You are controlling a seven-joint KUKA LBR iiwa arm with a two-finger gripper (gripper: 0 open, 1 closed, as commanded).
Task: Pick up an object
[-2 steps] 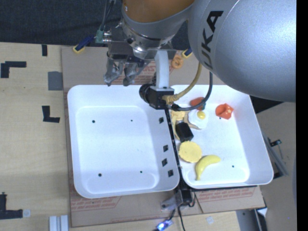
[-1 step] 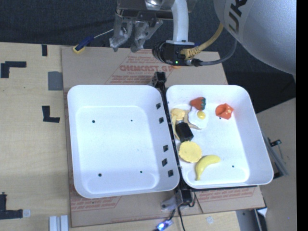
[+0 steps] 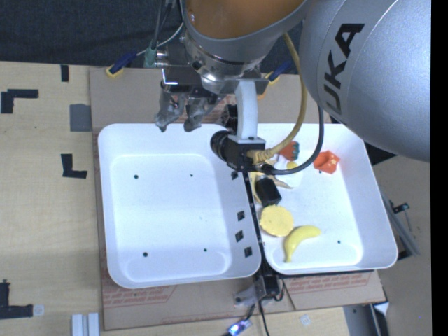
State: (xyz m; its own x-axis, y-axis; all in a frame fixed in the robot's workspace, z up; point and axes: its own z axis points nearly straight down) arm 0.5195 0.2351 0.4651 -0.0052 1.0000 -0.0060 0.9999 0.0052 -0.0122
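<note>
The big grey KUKA arm [image 3: 364,54] takes up the whole top right, orange band up top. Below it sit the two white bins: the left bin [image 3: 168,257] and the right bin [image 3: 364,208]. The gripper [image 3: 178,121] hangs right over the back rim of the left bin, and honestly I can't tell how its tips are set, too dark and blurry; nothing visibly gripped. Over in the right bin: a yellow banana [image 3: 299,240] near the front, a round yellow disc [image 3: 276,220] just beside it, a small black block [image 3: 267,190] behind that, and an orange piece [image 3: 325,162] toward the back.
</note>
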